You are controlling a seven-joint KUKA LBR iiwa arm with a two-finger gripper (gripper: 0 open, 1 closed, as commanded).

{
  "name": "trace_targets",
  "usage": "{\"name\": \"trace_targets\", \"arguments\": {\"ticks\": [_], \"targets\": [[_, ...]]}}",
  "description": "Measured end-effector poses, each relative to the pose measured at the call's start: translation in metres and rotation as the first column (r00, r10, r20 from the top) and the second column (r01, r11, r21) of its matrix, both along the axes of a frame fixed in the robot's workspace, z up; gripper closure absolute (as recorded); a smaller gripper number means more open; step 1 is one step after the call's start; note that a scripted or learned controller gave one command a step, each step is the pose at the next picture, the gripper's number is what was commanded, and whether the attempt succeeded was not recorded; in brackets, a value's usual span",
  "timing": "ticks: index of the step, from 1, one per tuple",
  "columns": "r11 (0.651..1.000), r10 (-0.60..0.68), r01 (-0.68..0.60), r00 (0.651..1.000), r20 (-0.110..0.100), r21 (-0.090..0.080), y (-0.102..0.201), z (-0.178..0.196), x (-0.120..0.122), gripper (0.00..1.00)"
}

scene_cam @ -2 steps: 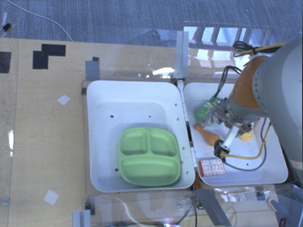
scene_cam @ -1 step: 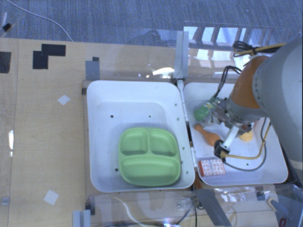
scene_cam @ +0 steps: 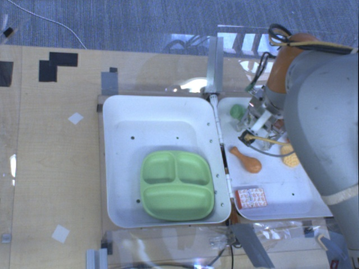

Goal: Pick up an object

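My gripper (scene_cam: 259,115) hangs low over the back of the right bin (scene_cam: 280,209), under the grey arm that covers the bin's right side. A small green object (scene_cam: 237,111) lies just left of it, near the bin's back left corner. An orange-brown drumstick-shaped toy (scene_cam: 247,159) lies in front of the gripper, towards the bin's middle. A yellow cracker-like piece (scene_cam: 290,159) peeks out at the arm's edge. A red and white packet (scene_cam: 250,198) rests near the front wall.
The left bin (scene_cam: 120,150) holds a green divided plate (scene_cam: 178,185) in its front half. A raised divider (scene_cam: 220,144) separates the two bins. The arm hides the right bin's far right part.
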State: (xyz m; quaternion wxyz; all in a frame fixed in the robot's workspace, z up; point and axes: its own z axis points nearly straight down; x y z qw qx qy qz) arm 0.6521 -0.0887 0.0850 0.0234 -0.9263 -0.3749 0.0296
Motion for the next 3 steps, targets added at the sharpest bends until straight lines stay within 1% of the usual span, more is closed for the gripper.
{"name": "trace_targets", "arguments": {"ticks": [3], "targets": [[1.0,0.001,-0.001,1.0,0.0,0.0,0.0,-0.0002,0.0,0.0]]}}
